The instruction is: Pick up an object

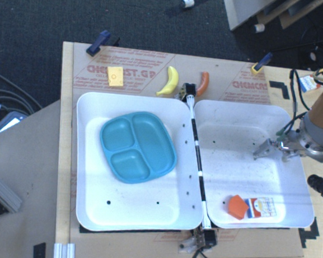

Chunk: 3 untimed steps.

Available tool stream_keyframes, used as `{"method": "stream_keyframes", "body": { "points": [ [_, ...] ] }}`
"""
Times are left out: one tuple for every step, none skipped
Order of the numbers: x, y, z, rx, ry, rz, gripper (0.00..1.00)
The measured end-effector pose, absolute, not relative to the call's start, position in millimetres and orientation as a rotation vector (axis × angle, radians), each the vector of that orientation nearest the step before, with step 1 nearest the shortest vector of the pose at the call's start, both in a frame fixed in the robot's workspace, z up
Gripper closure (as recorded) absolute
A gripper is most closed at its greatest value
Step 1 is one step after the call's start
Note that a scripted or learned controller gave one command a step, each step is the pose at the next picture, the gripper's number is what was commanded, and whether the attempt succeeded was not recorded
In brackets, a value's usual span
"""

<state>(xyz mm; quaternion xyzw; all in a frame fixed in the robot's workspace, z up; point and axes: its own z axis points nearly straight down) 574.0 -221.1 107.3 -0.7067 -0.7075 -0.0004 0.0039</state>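
The tool [263,150] is seen over the right bin [230,112], fingers spread, nothing pinched. An orange object [237,206] and a small carton [263,207] lie near-side, well apart from it.

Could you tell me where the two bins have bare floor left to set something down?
Left bin: a strip below the blue tray. Right bin: its upper-left floor, left of the gripper. Crowded around the orange block and packet.

An orange block [237,206] lies flat in the right bin's [229,120] near corner, touching a white printed packet [264,207] on its right.
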Motion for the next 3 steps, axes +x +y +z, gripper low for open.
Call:
{"method": "stream_keyframes", "body": {
  "points": [
    [575.3,-222,119,-2.22,-2.222,-0.002,1.0],
    [526.7,-161,122,-2.218,-2.221,0.001,1.0],
    [526.6,-161,122,-2.22,-2.22,0.001,0.0]
  ]
}}
